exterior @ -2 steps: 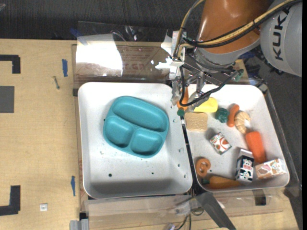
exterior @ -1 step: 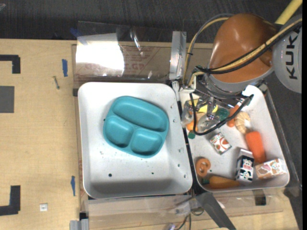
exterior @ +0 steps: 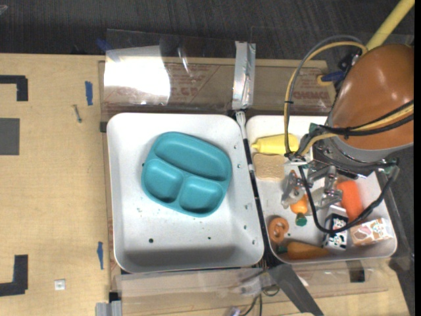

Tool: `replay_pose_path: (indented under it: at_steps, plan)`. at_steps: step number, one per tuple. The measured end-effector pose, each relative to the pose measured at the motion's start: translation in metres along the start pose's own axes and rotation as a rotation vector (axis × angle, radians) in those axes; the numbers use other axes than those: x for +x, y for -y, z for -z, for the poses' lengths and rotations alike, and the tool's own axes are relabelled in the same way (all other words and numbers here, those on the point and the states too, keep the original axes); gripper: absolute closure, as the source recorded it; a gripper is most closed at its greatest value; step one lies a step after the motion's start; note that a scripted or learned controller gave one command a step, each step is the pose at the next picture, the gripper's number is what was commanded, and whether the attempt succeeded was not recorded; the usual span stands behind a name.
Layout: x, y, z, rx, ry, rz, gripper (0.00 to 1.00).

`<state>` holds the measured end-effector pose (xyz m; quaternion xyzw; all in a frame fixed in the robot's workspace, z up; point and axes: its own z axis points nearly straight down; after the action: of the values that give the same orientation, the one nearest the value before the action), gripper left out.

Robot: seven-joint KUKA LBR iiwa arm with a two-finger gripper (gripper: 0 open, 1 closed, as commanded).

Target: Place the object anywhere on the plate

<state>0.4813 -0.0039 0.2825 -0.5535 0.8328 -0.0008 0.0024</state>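
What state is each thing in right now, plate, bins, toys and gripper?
Teal three-compartment plastic plate: flat in the left white bin, nothing on it.
Two-finger gripper: down inside the right white bin, over the toys.
Yellow toy banana: lying at that bin's back edge.
Orange toy carrot: lying beside the gripper.
Small printed carton: lying on its side, front right corner.

So the teal three-section plate [exterior: 187, 172] is sitting in the left bin [exterior: 131, 236], tilted a bit. The gripper [exterior: 309, 188] is hanging low over the right bin [exterior: 388, 242], right above a small orange piece [exterior: 300, 207]. A banana [exterior: 275, 143], a carrot [exterior: 350, 199], a pretzel [exterior: 278, 227] and a little carton [exterior: 370, 232] are lying around it.
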Motion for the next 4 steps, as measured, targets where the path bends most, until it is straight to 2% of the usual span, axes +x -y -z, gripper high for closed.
replay_pose_path:
  at_steps: [1,2,3,4]
  plan:
    - [0.049,0.021,0.028,0.003,0.001,0.091,1.00]
    - [-0.018,0.035,-0.050,-0.008,0.001,0.298,1.00]
    - [0.052,0.051,0.008,0.003,0.001,0.617,1.00]
    - [-0.036,0.079,-0.041,-0.004,0.006,0.735,1.00]
